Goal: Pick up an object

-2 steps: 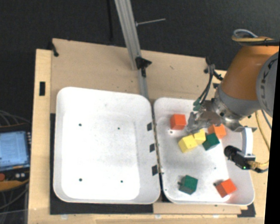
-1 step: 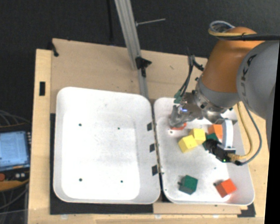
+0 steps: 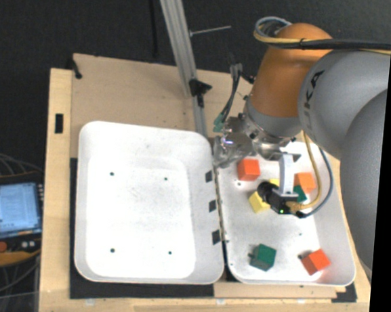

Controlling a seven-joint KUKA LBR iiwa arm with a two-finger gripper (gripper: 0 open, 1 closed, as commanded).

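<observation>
Pincer: the pincer [image 3: 227,150] hangs below the orange band of the arm [image 3: 338,83], over the 11 o'clock corner of the right bin [image 3: 290,235], close to the divide between the two bins. Whether it is released or clenched cannot be told from this angle, and nothing is seen gripped in it.
Orange cube: the orange cube [image 3: 249,168] lies on the right bin's floor at about 10 o'clock, just beside the pincer, on its 4 o'clock side.
Yellow block: the yellow block [image 3: 258,202] lies tilted at 9 o'clock from the bin's middle, at 6 o'clock from the orange cube and apart from it.
Green block: the green block [image 3: 263,257] sits near the bin's front rim at about 7 o'clock, well apart from the pincer.
Orange-red block: the orange-red block [image 3: 315,261] sits at 5 o'clock, near the front rim and apart from the green block.
Second orange block: the second orange block [image 3: 305,180] lies at 1 o'clock, partly hidden by the robot's cabling.
Left bin: the left bin [image 3: 144,202] stands at 9 o'clock from the right bin, their rims meeting.
Counter: the pale counter [image 3: 119,91] carries both bins.
Handheld screen: a lit handheld screen [image 3: 10,210] lies off the counter at 9 o'clock.
</observation>
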